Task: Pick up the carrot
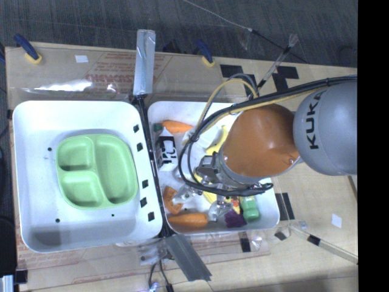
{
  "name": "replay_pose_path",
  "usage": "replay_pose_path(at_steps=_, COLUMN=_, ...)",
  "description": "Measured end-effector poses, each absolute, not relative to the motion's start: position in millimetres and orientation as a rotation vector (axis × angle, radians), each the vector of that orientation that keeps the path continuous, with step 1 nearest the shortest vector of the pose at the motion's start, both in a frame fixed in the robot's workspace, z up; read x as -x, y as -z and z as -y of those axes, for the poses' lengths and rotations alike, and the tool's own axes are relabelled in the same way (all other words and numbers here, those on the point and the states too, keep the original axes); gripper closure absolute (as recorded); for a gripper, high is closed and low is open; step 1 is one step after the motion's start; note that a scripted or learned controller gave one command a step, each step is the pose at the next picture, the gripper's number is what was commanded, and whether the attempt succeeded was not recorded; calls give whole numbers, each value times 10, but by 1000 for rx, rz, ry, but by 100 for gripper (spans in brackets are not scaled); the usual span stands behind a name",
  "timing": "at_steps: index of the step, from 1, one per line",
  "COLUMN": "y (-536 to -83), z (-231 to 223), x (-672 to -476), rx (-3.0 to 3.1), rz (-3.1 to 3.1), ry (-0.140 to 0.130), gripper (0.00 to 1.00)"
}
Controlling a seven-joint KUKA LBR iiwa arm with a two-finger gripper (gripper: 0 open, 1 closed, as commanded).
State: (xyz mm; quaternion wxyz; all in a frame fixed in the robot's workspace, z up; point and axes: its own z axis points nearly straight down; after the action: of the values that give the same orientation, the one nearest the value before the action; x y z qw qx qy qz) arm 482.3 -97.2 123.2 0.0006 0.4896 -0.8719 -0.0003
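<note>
An orange carrot [177, 126] lies near the far left corner of the right bin [159, 111], with a bit of green at its left end. The gripper [193, 193] hangs low over the bin's near half, under the orange wrist band [261, 142], well clear of that carrot. A second long orange piece [189, 221] lies along the bin's near wall, just below the gripper. A smaller orange chunk [171, 201] sits at the gripper's left. The arm hides the middle of the bin.
A green divided plate [96, 170] sits in the left bin [30, 224]. In the right bin are a black-and-white packet [166, 151], a yellow piece [216, 142], a green block [250, 209] and a purple item [234, 219]. Cables [200, 132] loop over the bin.
</note>
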Motion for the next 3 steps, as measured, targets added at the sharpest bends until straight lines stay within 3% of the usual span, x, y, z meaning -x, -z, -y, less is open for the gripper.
replay_pose_path(at_steps=1, y=-1859, z=1578, x=-4775, rx=-1884, rz=2517, ry=-4, gripper=0)
replay_pose_path(at_steps=2, y=-926, z=1183, x=-4797, rx=-1968, rz=2454, ry=0, gripper=0)
replay_pose_path(at_steps=3, y=-1019, z=1162, x=-4807, rx=-1976, rz=2448, ry=2, gripper=100)
